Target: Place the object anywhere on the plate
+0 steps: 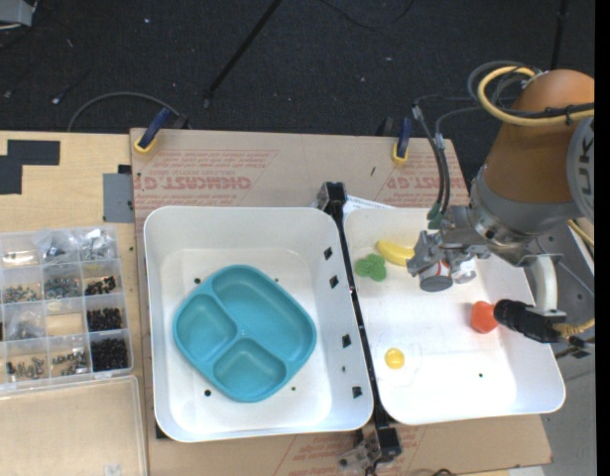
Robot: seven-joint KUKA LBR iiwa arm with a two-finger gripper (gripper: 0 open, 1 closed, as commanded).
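The end effector (438, 271) hovers low in the right white bin (523, 390), and whether it is apart or together cannot be told. Just to its left lie a yellow banana-shaped toy (394, 252) and a green lumpy toy (371, 267), likely pick candidates. The teal 3-compartment plastic plate (244, 331) sits well to its left, in the other bin, awaiting delivery.

Arm enters from 3 o'clock, orange band at upper right, wrist angled down toward 8 o'clock. Gripper (438, 269) hangs low; finger state not discernible.
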